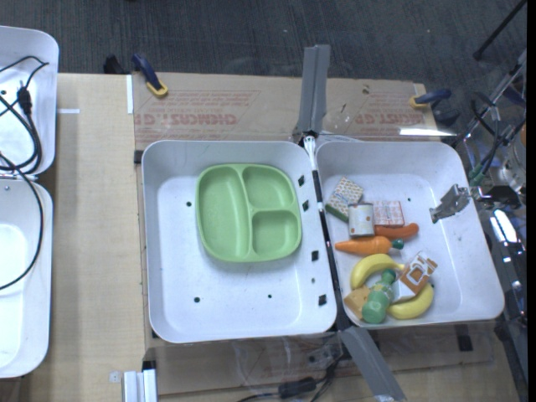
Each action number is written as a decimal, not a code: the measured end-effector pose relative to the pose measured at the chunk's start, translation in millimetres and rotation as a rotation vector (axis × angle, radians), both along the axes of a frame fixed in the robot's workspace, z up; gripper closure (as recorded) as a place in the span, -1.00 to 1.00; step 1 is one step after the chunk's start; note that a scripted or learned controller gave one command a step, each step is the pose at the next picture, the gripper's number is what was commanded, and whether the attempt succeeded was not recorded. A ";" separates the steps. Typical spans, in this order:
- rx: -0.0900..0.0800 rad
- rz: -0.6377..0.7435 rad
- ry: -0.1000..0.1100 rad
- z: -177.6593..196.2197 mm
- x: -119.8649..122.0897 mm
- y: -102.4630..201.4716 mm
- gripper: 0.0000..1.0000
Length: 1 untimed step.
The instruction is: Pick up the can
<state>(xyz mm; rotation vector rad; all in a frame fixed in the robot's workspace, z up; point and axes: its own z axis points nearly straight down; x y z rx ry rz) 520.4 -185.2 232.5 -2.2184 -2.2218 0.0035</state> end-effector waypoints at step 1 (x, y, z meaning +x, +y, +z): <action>0.001 0.184 -0.001 -129.9 -27.9 19.6 -1.00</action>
